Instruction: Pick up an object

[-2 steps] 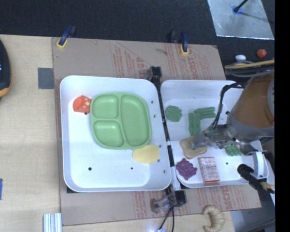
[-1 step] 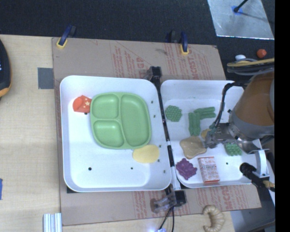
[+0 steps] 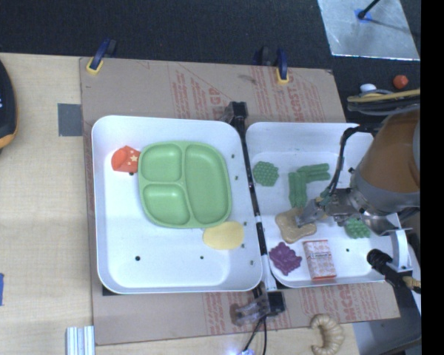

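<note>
A: Where is the claw (image 3: 308,214) at this point?

B: Low in the right bin (image 3: 281,135), its dark tips right at the tan piece (image 3: 294,226) that lies near the bin's middle. The grey arm (image 3: 385,172) comes in from the right above it.

A: Is it pinching the tan piece?

B: I cannot tell. The tips sit at the piece's upper edge, but whether they are spread or pressed together is too small and dark to read.

A: What else lies close by?

B: A green L-shaped block (image 3: 305,182) just above, a green round piece (image 3: 265,173) to its left, a purple cluster (image 3: 284,257) and a red-and-white packet (image 3: 320,259) below. The left bin (image 3: 103,198) holds a green divided plate (image 3: 185,183), a yellow piece (image 3: 223,235) and a red one (image 3: 124,159).

A: So which step is this?

B: My guess is the grasp itself, with the tan piece as target and nothing lifted yet. The next move calls for a firm close on it, then a straight lift clear of the L-shaped block
</note>
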`<control>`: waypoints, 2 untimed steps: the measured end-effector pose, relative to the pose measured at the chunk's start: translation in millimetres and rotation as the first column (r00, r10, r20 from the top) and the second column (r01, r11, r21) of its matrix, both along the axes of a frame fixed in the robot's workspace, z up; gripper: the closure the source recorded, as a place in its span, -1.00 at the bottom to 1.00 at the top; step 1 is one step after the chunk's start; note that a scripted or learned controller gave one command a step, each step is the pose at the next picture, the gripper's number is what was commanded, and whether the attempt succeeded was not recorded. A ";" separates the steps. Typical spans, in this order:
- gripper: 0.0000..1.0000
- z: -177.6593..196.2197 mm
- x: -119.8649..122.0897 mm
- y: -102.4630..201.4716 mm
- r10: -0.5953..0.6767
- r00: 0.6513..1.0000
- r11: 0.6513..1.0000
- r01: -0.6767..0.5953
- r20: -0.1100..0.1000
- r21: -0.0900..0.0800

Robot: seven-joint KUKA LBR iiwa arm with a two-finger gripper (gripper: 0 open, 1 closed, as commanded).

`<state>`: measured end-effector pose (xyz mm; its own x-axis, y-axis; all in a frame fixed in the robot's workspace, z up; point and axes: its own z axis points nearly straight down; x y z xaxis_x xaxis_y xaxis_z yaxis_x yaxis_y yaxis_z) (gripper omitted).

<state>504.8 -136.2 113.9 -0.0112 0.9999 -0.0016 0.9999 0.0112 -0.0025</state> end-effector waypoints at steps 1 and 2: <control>1.00 10.4 0.1 -0.7 0.001 1.000 1.000 -0.001 0.000 -0.001; -1.00 10.0 0.0 -0.7 0.002 1.000 1.000 -0.002 -0.001 -0.002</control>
<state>504.8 -136.9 123.9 -0.0137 0.9999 -0.0032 0.9999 0.0137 -0.0030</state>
